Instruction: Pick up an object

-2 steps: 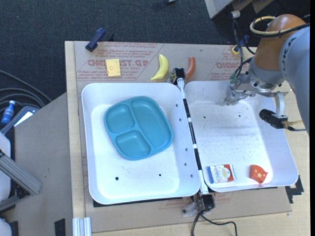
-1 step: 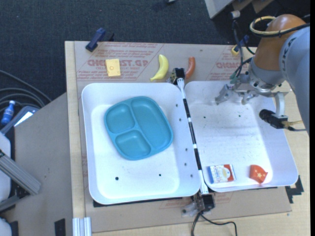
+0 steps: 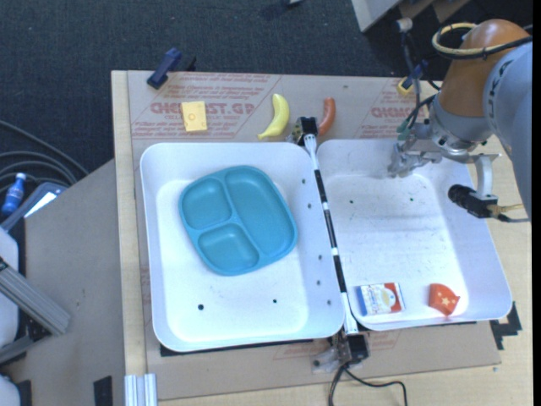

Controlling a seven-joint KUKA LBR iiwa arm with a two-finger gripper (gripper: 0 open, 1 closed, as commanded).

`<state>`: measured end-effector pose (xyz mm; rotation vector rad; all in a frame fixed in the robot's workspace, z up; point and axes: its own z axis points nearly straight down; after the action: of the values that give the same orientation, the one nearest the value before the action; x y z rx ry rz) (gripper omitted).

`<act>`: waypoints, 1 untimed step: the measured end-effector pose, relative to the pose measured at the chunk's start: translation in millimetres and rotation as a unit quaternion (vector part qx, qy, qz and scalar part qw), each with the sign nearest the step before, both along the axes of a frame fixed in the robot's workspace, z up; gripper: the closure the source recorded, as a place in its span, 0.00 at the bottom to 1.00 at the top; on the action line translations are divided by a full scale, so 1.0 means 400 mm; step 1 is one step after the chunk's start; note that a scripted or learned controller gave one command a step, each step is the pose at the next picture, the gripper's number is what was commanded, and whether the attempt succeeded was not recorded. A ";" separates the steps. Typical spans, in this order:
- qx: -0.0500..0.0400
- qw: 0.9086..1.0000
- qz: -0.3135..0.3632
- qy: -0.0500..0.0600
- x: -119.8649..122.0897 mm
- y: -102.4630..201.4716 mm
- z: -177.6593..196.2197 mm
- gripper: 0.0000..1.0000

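Observation:
My gripper (image 3: pixel 403 161) hangs low over the far edge of the right bin (image 3: pixel 473 227), below the orange band of the arm (image 3: pixel 473 66). Nothing lies directly under it. A small white box with blue and red print (image 3: pixel 378 299) lies at the near edge of the right bin, and a red object with a yellow mark (image 3: pixel 443 298) sits just to its right. Both are far from the gripper, toward the front. A blue divided plate (image 3: pixel 237 218) rests in the left bin (image 3: pixel 169 294).
Behind the bins, on the cardboard, lie a yellow banana (image 3: pixel 275 115), an orange-red sausage (image 3: pixel 326 115) and a yellow square (image 3: pixel 193 117). A blue clamp (image 3: pixel 165 68) grips the board's far left corner. A black divider (image 3: pixel 325 218) runs between the bins.

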<state>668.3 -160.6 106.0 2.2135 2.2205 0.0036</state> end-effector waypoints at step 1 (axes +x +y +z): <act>0.000 1.000 0.000 0.000 0.000 0.000 0.000 0.00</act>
<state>668.2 -160.5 105.9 2.2138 2.2208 0.0035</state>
